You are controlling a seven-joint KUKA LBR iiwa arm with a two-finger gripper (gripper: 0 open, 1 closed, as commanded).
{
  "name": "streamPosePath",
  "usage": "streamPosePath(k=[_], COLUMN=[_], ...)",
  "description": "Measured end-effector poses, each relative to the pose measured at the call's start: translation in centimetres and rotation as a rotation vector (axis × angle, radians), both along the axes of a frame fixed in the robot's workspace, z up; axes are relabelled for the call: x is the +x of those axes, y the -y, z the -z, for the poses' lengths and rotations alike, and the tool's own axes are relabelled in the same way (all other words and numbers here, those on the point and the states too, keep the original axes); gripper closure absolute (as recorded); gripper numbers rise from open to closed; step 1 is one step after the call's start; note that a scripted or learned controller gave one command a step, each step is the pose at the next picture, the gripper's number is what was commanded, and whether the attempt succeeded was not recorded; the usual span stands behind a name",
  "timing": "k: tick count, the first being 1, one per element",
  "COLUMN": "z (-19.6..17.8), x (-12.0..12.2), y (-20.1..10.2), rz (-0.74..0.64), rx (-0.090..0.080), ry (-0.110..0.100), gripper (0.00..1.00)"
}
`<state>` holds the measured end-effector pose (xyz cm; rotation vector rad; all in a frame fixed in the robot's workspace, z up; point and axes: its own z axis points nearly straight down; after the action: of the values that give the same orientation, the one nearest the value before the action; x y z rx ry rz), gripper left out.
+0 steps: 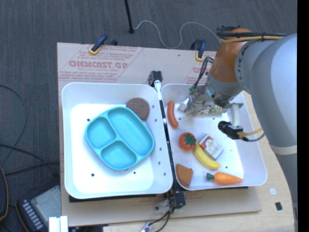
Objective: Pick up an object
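1. The gripper (200,105) hangs low over the far part of the right white bin (251,144); whether it is open or closed, I cannot tell.
2. The orange-red toy sausage (172,115) lies just left of it, long axis running far to near.
3. The grey arm (251,62) leans in from the right, wrist bent down.

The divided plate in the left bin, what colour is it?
Light blue. The divided plate has three compartments, seen clearly in the camera view from above.
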<state>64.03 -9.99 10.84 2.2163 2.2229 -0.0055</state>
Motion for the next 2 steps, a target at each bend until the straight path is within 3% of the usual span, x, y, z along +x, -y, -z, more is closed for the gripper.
streamPosePath(k=[1, 2], z=[0.05, -0.91], x=[-0.02, -0.04], y=[0.01, 0.01], rz=[0.000, 0.000], rx=[-0.001, -0.001], ry=[-0.001, -0.002], gripper=[0.00, 1.00])
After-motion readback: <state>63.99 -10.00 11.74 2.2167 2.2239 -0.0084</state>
